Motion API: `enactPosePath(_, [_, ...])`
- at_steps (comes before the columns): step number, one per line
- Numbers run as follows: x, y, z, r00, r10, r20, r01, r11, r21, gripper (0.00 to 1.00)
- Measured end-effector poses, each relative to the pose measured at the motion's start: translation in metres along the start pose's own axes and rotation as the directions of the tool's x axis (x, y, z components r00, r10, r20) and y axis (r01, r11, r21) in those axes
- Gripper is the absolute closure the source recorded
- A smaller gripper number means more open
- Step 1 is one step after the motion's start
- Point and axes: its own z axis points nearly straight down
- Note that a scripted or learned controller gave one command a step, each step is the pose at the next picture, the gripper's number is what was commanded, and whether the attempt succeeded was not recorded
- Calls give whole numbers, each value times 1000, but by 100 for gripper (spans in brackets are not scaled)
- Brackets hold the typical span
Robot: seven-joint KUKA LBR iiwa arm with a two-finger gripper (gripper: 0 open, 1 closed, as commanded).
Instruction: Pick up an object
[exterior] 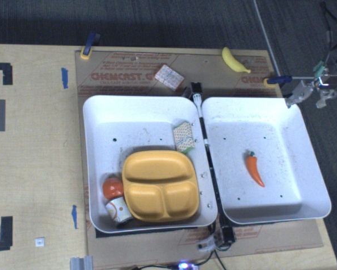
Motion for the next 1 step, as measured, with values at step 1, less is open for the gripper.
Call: enactPosePath(1, [15,-5,168,1000,0,0,0,1000,0,0])
